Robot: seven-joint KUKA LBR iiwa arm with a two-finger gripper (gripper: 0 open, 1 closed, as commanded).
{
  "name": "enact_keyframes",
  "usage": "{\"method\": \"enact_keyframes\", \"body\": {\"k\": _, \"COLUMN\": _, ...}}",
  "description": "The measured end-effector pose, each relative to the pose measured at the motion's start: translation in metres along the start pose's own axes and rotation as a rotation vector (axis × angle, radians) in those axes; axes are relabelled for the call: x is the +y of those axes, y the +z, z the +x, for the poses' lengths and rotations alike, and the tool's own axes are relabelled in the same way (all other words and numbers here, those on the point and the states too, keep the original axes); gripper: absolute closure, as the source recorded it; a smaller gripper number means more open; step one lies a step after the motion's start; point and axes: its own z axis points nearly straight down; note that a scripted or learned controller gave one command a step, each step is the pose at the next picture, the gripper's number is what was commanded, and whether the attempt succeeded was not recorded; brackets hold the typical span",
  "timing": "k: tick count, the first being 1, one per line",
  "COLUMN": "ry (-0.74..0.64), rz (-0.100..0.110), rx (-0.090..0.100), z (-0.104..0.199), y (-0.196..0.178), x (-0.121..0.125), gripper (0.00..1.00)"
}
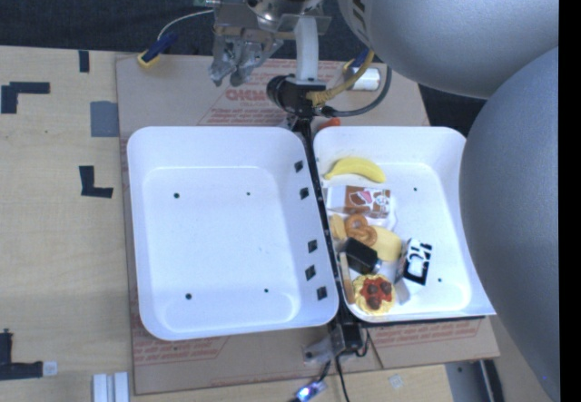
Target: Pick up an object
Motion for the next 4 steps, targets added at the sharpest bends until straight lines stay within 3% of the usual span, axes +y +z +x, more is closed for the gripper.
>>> {"method": "enact_keyframes", "body": {"k": 1, "ry": -0.001, "rz": -0.002, "rx": 0.002, "z": 0.022, "y": -0.116, "x": 0.002, "gripper": 1.0}}
{"method": "enact_keyframes", "body": {"k": 2, "ry": 0.003, "rz": 0.027, "rx": -0.01, "z": 0.023, "y": 0.109, "x": 0.002, "gripper": 1.0}}
{"method": "enact_keyframes", "body": {"k": 3, "ry": 0.001, "rz": 0.0, "rx": 0.0, "z": 0.025, "y": -0.001, "x": 0.041, "gripper": 1.0}}
{"method": "enact_keyframes", "body": {"k": 4, "ry": 0.0, "rz": -0.004, "rx": 0.002, "z": 0.025, "y": -0.124, "x": 0.04, "gripper": 1.0}}
